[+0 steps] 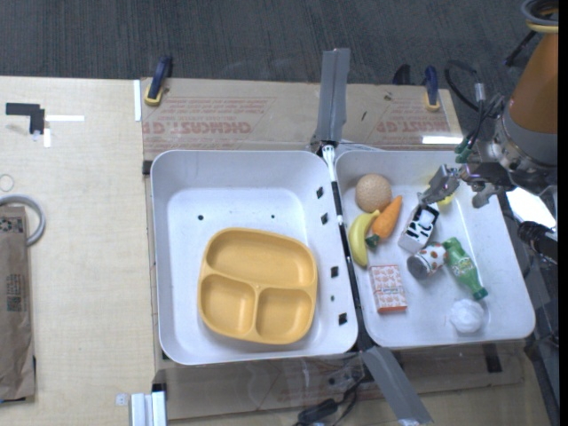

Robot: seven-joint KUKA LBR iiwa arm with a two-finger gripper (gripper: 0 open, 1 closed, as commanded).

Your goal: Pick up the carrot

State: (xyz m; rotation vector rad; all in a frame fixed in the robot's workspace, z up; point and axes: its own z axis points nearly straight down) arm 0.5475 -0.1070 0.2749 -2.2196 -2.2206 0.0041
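Observation:
The orange carrot (386, 219) lies in the right bin (510, 264), near its upper left, slanted between a yellow banana (358, 239) and a black-and-white carton (421, 226). A tan round fruit (374, 192) sits just above the carrot's tip. My gripper (460, 190) hangs over the upper right of this bin, to the right of the carrot and apart from it. It is open, with nothing between its fingers (438, 185).
The right bin also holds a green bottle (465, 268), a small can (428, 259), a pink box (388, 288) and a white lump (465, 316). A yellow divided plate (257, 285) lies in the left bin (177, 238). A grey divider (333, 96) stands between the bins.

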